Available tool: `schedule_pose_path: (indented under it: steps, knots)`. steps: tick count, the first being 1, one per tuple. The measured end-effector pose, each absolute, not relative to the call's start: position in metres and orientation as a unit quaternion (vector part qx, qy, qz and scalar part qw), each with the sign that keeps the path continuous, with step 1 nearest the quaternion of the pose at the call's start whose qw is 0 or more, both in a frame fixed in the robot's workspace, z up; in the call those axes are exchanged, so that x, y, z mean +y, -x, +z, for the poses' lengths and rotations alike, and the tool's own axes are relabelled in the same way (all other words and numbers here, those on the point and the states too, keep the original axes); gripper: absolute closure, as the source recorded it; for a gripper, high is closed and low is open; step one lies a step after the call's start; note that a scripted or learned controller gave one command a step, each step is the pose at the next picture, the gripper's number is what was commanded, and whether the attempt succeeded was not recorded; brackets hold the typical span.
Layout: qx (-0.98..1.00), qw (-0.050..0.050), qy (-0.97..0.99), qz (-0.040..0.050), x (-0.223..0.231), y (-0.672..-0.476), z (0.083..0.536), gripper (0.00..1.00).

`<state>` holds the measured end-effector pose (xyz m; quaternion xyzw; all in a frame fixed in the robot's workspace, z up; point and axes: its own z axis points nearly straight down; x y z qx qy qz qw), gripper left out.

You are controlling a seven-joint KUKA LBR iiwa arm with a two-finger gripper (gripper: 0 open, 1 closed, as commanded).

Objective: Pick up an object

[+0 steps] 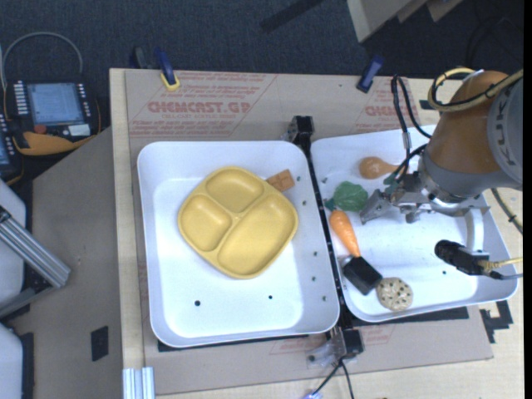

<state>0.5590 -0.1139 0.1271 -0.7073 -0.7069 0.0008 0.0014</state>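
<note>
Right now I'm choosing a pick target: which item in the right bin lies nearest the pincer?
The green leafy piece, just left of the pincer. The carrot and cookie lie farther down.

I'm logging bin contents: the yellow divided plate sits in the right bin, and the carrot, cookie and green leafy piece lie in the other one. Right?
Not quite. The camera view shows the yellow divided plate in the left bin, not the right. The carrot, cookie and green leafy piece lie in the other one, the right bin.
</note>
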Motion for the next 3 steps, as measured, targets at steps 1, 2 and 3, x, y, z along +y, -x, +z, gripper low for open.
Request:
schedule_pose_path:
  steps: [1, 2, 3]
  knots:
    - [-0.706, -0.002, 0.708, -0.0001, -0.115, -0.561, 0.087, 0.0]
    - [-0.707, -0.006, 0.708, -0.005, -0.114, -0.564, 0.102, 1.0]
    - [-0.708, -0.003, 0.707, -0.0018, -0.11, -0.566, 0.165, 1.0]
